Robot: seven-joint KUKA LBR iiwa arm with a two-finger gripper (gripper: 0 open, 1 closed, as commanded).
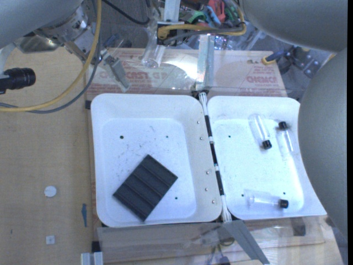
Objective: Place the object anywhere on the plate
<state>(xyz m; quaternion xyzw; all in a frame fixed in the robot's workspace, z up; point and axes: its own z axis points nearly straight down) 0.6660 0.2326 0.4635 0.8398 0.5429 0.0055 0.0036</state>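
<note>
Vials [274,202], three clear ones with black caps as far as I can make out, lie in my right bin [234,120]; the dark ribbed plate [145,187] sits alone in the left bin [110,112]. Nothing's moved over yet, and the gripper's state I cannot tell.

The arm [300,12] shows as large, smooth, rounded grey casings with a soft matte sheen. Another curved grey section [331,142] of it runs down beside the right bin's outer edge.
</note>
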